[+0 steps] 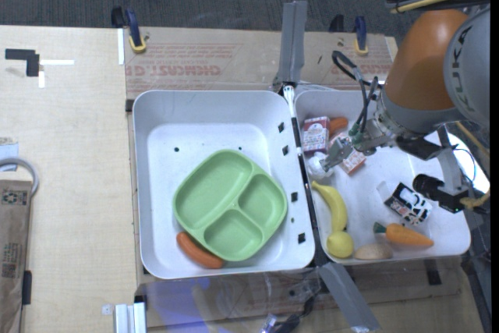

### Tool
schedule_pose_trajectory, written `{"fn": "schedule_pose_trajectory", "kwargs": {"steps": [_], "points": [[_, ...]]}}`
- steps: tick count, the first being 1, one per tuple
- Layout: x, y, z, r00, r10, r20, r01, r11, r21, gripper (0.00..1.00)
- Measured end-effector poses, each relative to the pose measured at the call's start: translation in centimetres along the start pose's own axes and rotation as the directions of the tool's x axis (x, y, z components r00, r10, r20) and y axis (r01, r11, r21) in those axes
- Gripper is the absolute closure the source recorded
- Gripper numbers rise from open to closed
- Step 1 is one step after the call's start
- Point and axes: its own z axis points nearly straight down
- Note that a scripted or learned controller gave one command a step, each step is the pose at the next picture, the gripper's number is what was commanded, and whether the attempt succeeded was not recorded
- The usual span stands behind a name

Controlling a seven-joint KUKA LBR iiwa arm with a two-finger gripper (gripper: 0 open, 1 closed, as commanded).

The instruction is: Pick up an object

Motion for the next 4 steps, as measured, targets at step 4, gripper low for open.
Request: {"fn": "schedule_pose_trajectory", "kwargs": {"steps": [4], "points": [[-9.0, 3.2, 10.0, 0.993, 0.119, 0.0, -0.119, 0.993, -0.001, 0.0]]}}
